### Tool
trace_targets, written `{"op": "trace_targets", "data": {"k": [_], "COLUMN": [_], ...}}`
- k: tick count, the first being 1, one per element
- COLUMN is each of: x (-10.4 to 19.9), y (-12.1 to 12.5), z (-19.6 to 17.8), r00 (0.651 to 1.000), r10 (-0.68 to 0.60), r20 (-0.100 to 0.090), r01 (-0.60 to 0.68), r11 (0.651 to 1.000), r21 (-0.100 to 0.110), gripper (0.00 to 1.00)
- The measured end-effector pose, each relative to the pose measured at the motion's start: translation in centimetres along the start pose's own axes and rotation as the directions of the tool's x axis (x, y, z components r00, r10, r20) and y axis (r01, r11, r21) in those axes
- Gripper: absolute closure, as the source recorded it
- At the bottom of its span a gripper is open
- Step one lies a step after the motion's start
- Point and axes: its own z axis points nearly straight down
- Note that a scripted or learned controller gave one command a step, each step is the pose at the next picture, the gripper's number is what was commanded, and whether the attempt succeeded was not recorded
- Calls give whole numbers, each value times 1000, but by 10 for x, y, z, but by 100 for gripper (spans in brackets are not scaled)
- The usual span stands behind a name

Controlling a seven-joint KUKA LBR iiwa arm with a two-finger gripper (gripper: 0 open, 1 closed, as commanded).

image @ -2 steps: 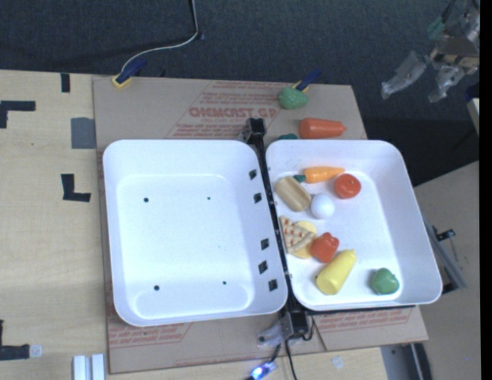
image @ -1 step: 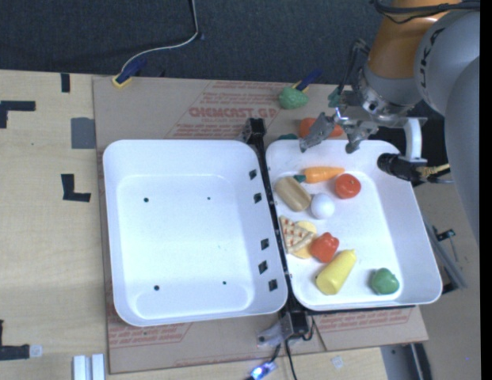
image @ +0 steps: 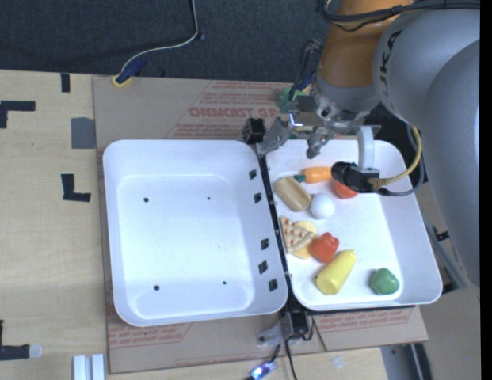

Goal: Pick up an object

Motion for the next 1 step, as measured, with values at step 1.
{"op": "trace_targets", "data": {"k": [1], "x": [-6], "y": [1], "z": [-9], "r00": [1000], "r10": [7], "r20": [3], "r01": [-7], "r11": [1000], "r21": [0], "gripper": [100]}}
